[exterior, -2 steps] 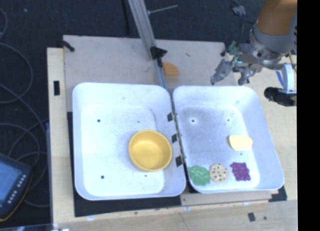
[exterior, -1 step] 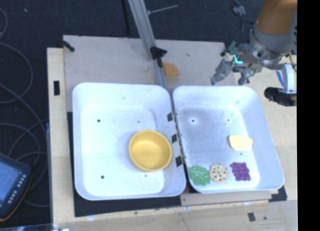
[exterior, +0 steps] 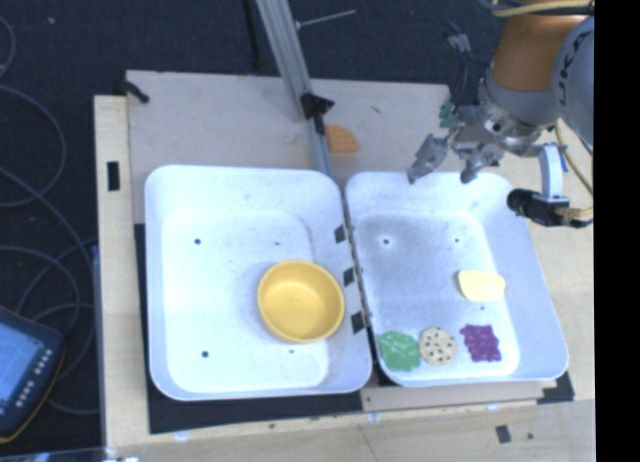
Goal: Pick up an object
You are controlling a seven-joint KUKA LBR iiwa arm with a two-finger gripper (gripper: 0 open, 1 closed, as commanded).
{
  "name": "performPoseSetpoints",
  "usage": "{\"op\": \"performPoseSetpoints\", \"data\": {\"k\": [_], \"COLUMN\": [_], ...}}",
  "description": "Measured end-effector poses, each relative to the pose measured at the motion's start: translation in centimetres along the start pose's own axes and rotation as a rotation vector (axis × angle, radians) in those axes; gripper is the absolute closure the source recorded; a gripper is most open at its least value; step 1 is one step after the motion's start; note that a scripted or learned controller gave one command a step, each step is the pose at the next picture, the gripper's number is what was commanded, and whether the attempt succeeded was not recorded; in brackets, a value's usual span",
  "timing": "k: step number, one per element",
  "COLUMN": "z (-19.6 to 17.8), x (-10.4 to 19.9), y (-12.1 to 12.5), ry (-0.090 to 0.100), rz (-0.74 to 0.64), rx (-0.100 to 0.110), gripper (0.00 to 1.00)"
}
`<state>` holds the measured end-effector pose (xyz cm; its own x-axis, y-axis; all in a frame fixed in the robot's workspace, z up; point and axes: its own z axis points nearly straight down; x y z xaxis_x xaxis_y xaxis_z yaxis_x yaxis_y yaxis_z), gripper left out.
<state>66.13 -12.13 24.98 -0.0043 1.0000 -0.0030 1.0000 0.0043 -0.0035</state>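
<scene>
My gripper (exterior: 445,167) hangs open over the far rim of the right bin (exterior: 420,250), with nothing between its fingers. Well below it, in the right bin's near part, lie a pale yellow piece (exterior: 481,285), a green item (exterior: 399,350), a round cookie (exterior: 436,346) and a purple item (exterior: 482,342). A yellow bowl (exterior: 300,301) sits in the left bin (exterior: 200,260), near its right side.
A slanted metal rail (exterior: 285,45) runs down to the gap between the bins. A small orange object (exterior: 341,140) lies on the bench behind the bins. A black cable fitting (exterior: 535,207) sticks out at the right bin's right edge.
</scene>
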Motion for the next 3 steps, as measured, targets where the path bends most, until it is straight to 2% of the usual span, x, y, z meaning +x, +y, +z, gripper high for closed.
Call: {"op": "performPoseSetpoints", "data": {"k": [2,3], "z": [11.8,10.2], "x": [-1.3,-1.4], "y": [-1.2,-1.0], "ry": [0.001,0.002], "rz": [0.005,0.008], "rx": [0.002,-0.008], "gripper": [0.0,1.0]}}
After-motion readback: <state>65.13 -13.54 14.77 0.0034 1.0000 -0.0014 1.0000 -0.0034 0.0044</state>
